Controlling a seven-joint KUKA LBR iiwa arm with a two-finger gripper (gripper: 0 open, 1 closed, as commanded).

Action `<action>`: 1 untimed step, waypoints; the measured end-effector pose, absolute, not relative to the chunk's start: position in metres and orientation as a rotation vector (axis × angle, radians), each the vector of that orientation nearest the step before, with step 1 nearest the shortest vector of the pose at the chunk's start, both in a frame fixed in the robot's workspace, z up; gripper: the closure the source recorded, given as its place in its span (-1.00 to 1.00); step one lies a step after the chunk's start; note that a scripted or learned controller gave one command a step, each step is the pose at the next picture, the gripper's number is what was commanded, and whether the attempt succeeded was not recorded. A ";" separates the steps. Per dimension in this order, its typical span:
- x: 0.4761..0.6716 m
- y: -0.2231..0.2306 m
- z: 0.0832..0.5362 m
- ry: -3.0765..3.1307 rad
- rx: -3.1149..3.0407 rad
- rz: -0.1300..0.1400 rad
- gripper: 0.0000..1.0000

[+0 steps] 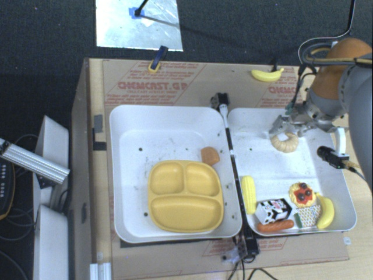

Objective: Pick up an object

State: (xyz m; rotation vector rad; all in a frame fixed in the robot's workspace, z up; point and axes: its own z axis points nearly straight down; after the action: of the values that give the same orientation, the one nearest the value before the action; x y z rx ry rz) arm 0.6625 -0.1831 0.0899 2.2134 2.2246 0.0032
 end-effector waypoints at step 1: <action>0.664 -0.184 0.101 2.226 2.206 0.004 1.00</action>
State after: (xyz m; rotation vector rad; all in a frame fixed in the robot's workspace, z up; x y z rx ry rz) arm 0.6636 -0.1836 0.1013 2.2057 2.2265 0.0038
